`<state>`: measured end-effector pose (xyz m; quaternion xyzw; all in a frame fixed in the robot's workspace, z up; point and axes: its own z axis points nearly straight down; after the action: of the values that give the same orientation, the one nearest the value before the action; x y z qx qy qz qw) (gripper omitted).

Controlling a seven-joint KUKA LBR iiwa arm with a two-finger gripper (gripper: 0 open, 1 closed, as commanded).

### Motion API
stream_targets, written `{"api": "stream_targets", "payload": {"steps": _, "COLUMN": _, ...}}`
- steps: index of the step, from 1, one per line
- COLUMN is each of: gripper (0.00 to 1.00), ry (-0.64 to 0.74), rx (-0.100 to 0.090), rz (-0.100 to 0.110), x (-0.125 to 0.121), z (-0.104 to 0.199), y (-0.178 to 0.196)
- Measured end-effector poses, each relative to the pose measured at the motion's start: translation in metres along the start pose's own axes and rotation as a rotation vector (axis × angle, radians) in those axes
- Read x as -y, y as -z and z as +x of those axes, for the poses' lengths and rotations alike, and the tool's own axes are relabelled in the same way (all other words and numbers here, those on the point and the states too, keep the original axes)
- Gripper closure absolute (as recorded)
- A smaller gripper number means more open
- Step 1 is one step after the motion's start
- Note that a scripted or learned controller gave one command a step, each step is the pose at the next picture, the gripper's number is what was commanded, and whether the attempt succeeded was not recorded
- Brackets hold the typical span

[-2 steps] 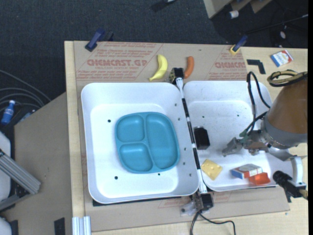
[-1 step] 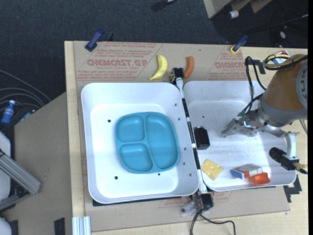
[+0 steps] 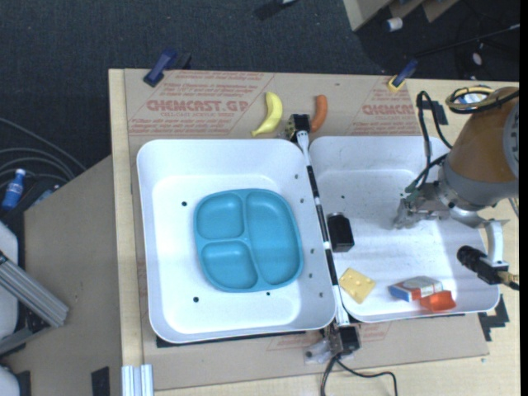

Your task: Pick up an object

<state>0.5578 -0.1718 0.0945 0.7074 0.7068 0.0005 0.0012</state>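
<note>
The gripper [image 3: 410,213] hangs low in the right bin [image 3: 371,159]; I cannot tell its state. The cheese wedge [image 3: 356,285] lies toward the front-left of it.

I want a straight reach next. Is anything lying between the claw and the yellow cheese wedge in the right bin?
Nothing visible does. The claw is over bare floor of the right bin; the cheese wedge lies nearer the front, the black block off to the side by the divider.

Red "CHEMCAST GP" lettering repeats across the brown board [image 3: 206,101] behind the bins.
</note>
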Motion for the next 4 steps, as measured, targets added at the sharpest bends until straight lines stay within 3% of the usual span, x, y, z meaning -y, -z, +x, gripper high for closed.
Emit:
{"api": "stream_targets", "payload": {"steps": 3, "gripper": 1.00, "ry": -0.001, "rx": 0.001, "rz": -0.004, "x": -0.001, "z": 0.000, "y": 0.030}}
{"api": "stream_targets", "payload": {"steps": 4, "gripper": 1.00, "ry": 0.002, "rx": -0.002, "rz": 0.001, "x": -0.055, "z": 0.052, "y": 0.003}}
